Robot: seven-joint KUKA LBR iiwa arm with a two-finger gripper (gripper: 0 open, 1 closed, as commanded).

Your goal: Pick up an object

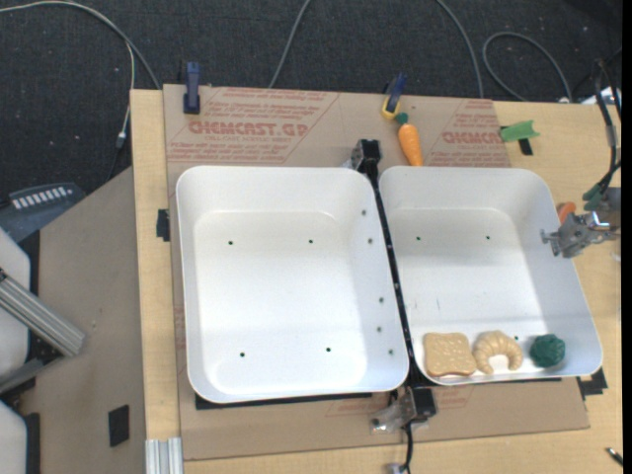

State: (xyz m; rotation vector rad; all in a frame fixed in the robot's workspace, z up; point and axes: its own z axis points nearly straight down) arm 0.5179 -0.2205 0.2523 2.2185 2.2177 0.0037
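Three small things lie in a row along the near wall of the right bin (464,205). On the left of the row is a flat tan piece that looks like toast (447,355). It sits in the bin's near left corner. Just beside it, and touching it or nearly so, is a pale curled roll (497,352) that looks like a croissant. To the right of the roll, a little apart, is a dark green ball (548,350), close to the near right corner.

I cannot tell if the pincer is released or clenched, and I cannot tell how the three things lie from it or how the arm is bent.

The left bin (286,191) stands right beside the right bin, and their rims meet down the middle. A black clip (367,153) sits at the far end of that seam. A small metal clip (573,233) with an orange bit above it sits at the right rim of the right bin.

Both bins rest on a brown sheet with red letters (247,126). A toy carrot (409,143) lies on this sheet, just past the far left corner of the right bin. A blue clamp (191,85) stands at the sheet's far left. A green piece (518,131) lies at the far right.
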